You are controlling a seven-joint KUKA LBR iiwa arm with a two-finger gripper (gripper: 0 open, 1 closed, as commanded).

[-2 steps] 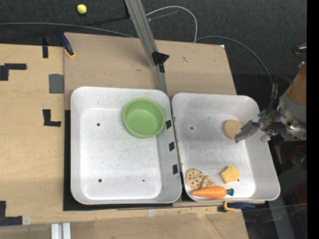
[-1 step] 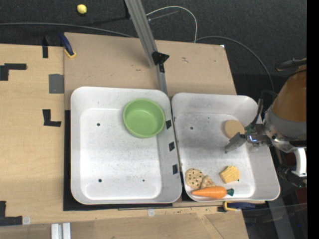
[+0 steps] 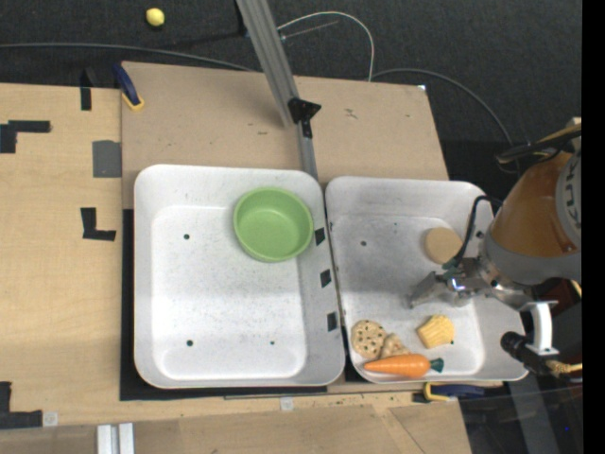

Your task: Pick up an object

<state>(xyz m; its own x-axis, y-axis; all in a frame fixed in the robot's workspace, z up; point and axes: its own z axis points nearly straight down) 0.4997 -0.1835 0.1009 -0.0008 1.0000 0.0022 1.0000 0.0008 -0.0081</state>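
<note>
From the fixed camera above the bench (image 3: 57, 253), the arm (image 3: 534, 220) reaches in from the right and bends low over the right bin (image 3: 378, 197), its fingers (image 3: 427, 293) pointing left and down toward the bin floor. Whether they are parted or closed I cannot tell; nothing shows between them. A tan round disc (image 3: 441, 245) lies just above them, a yellow corn piece (image 3: 436, 330) just below, a cookie (image 3: 367, 337) below-left, and an orange carrot (image 3: 402, 366) farther below. A green bowl (image 3: 273, 224) sits well to the left, in the left bin (image 3: 161, 282).
</note>
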